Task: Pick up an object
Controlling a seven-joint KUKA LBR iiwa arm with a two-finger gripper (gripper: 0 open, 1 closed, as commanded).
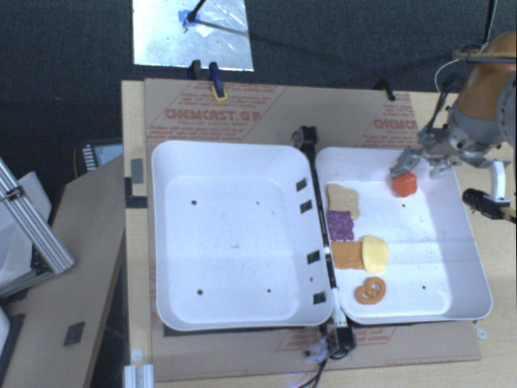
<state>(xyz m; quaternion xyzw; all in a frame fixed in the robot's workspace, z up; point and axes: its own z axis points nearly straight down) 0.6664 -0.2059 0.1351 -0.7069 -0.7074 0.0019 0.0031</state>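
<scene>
Camera view from above the bench (137, 217). The gripper (414, 166) hangs over the far part of the right bin (460, 249); whether it is spread or closed cannot be told. A red object (405, 184) lies just below and beside the gripper, seemingly in contact, not visibly clasped. Farther toward the camera and to the gripper's left lie a tan slice (342, 198), a purple piece (341, 225), an orange block (347, 255), a yellow piece (375, 253) and a pretzel (371, 290). The left bin (234, 233) lies well apart.

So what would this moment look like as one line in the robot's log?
end effector: over right bin, above red object | not lifted | five other items along bin's left side
</scene>
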